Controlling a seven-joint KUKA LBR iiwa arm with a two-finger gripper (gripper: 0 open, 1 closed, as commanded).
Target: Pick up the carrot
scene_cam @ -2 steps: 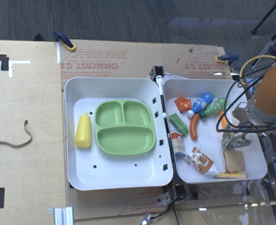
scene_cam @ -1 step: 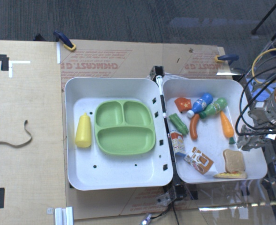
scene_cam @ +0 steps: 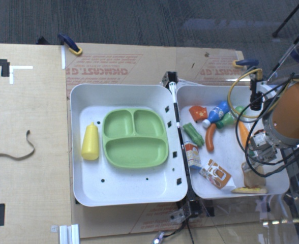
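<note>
The carrot (scene_cam: 242, 132) shows as a thin orange strip near the right side of the right bin (scene_cam: 226, 192), mostly hidden behind cables and the wrist. My gripper (scene_cam: 255, 154) hangs low over that same spot, just right of and below the visible strip. The arm's orange band (scene_cam: 292, 111) sits above it at the right edge. Whether the carrot is touched cannot be made out.
An orange-red sausage (scene_cam: 210, 138), a green vegetable (scene_cam: 193, 133), a red piece (scene_cam: 198, 112), a blue-white bottle (scene_cam: 219, 111), a can (scene_cam: 192, 156), a snack packet (scene_cam: 215, 174) and a flat tan item (scene_cam: 248, 189) share the right bin. The left bin (scene_cam: 88, 187) holds a green tray (scene_cam: 136, 138) and a yellow bottle (scene_cam: 90, 141).
</note>
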